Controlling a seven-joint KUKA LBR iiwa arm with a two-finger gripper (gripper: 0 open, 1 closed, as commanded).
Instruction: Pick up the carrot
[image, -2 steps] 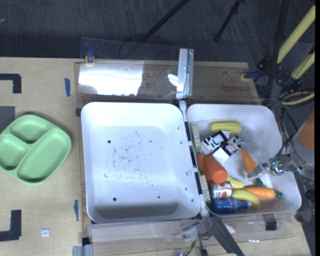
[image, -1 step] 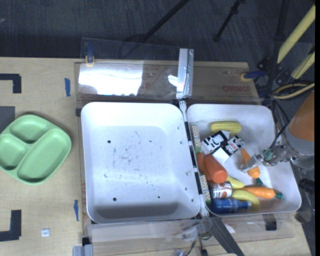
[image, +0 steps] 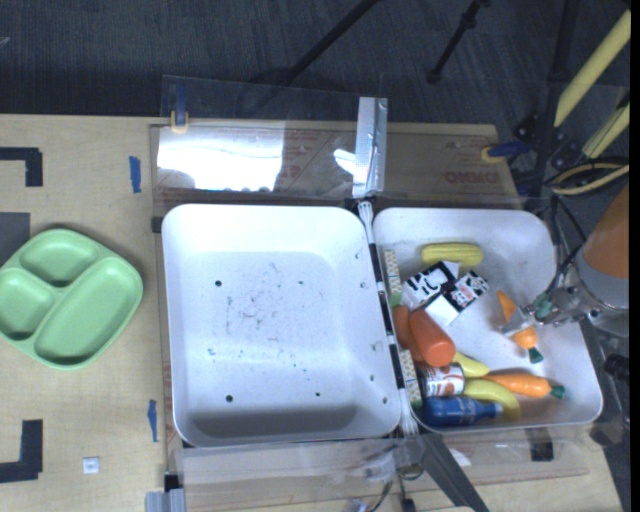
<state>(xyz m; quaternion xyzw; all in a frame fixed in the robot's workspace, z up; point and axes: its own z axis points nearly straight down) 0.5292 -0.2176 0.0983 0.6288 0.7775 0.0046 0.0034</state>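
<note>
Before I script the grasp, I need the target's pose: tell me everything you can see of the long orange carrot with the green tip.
The long orange carrot with the green tip lies flat and almost level across the view, near the front right corner of the right white bin. It looks like smooth plastic, tapering leftward, green end pointing right. Its left part rests against a yellow banana-like piece. The gripper is farther back, apart from it.

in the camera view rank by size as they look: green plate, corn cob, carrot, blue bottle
1. green plate, by far the largest
2. carrot, corn cob and blue bottle look about alike; the bottle is partly hidden, so no ranking
</note>
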